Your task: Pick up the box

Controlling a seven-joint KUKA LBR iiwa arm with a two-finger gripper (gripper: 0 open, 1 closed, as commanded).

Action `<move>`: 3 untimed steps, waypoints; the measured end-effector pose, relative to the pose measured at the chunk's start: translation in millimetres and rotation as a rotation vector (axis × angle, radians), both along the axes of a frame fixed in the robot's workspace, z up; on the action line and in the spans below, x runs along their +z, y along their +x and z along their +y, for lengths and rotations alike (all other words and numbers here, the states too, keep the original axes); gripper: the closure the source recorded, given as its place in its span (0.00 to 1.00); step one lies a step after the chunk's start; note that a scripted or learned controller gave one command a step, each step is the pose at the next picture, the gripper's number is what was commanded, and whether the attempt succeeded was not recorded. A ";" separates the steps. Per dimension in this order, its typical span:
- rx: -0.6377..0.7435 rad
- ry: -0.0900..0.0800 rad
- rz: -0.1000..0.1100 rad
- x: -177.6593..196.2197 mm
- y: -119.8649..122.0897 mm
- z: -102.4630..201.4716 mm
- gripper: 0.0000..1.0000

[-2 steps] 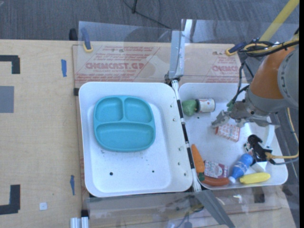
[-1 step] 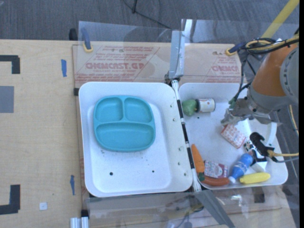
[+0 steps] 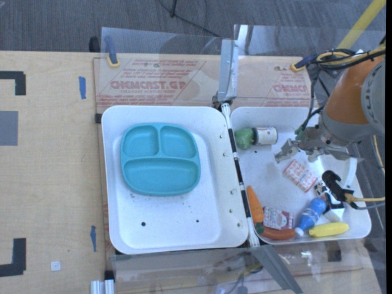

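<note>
Camera view: the box (image 3: 300,174), a small flat red-and-white carton, lies in the right bin (image 3: 269,182), its long axis running diagonally from upper left to lower right. The gripper (image 3: 301,149) hangs just above and beside its upper edge; whether the jaws are spread or closed cannot be told. Nothing is seen held. The coming move looks like a short descent toward the near-right.

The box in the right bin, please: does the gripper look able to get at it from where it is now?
Probably yes. The box lies flat on bare bin floor in the right bin, apart from the bottle and banana, with nothing on top. The gripper hangs just above it.
</note>
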State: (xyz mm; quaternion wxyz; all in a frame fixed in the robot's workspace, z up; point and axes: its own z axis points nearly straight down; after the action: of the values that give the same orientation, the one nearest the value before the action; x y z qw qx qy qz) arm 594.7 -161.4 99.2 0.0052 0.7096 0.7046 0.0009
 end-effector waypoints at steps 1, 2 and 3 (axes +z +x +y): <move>0.042 0.006 0.005 -11.8 -15.7 -17.2 0.00; 0.041 0.002 -0.001 -0.2 -14.0 -18.5 1.00; 0.090 0.004 0.006 109.1 -29.5 21.5 1.00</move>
State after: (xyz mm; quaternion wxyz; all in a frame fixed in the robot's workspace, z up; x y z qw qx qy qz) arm 565.2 -139.8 208.3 0.0015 0.6773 0.7357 0.0005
